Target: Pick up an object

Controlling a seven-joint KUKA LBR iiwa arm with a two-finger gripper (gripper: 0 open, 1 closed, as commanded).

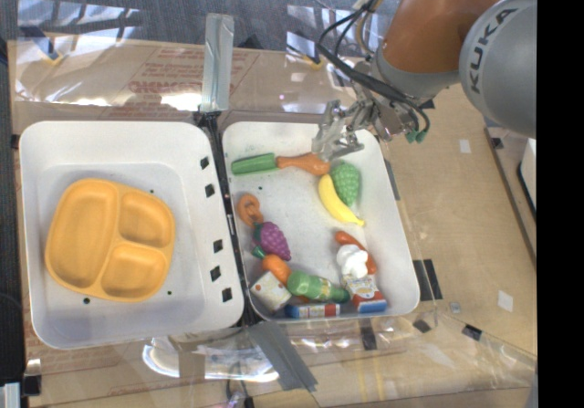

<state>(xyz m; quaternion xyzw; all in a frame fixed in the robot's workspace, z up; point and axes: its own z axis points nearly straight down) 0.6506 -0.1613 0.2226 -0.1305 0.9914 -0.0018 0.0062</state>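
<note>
End effector: the end effector (330, 143) hangs over the top edge of the right bin (398, 214), just above the orange toy (304, 162); whether it is spread or pressed together cannot be told, and nothing is seen held in it.
Candidate objects: all lie in the right bin. Nearest are the orange toy, the green leafy toy (347, 183) and the banana (338, 202); the green cucumber (253, 163) lies further left along the same edge.
Left bin: the left bin (36, 169) carries a yellow divided plate (109, 239).
Recommended approach: descend vertically on a single item with free space on both sides. The banana and the green leafy toy touch, so a grasp there risks catching both.
Clearance: keep off the bin wall during descent; it is close.
Legible writing: "KUKA" on the grey arm housing (493, 41). Red print on the cardboard (164, 78) behind the bins is too faint to read. Small cartons (315, 309) at the bin's lower edge carry print, illegible.
</note>
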